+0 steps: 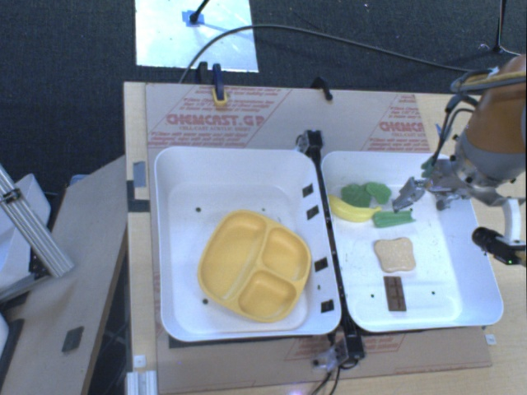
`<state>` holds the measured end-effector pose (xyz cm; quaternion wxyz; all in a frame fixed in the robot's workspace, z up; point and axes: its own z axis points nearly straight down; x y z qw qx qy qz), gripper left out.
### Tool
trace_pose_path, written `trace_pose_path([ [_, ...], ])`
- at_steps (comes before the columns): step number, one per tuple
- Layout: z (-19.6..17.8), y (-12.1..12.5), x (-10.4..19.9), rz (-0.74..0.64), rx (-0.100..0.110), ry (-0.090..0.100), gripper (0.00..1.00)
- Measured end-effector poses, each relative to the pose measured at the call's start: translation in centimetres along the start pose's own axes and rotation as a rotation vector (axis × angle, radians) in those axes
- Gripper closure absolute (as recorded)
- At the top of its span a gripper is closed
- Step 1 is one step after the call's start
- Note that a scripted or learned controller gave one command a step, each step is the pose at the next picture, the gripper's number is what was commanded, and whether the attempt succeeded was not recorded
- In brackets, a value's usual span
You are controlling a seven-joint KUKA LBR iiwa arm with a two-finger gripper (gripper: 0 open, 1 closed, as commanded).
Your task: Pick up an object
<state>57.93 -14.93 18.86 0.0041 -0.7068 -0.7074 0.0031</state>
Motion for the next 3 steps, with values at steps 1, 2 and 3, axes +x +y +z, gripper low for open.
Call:
trace_pose_path([
  [1, -0.6, 0.3, 0.0, -0.002, -0.011, -0.002, 0.0],
  [2, 4.1, -0.6, 0.1, 0.0, -0.008, -0.001, 0.0],
  [3, 8.8, 0.3, 0.7, -0.004, -0.01, -0.001, 0.0],
])
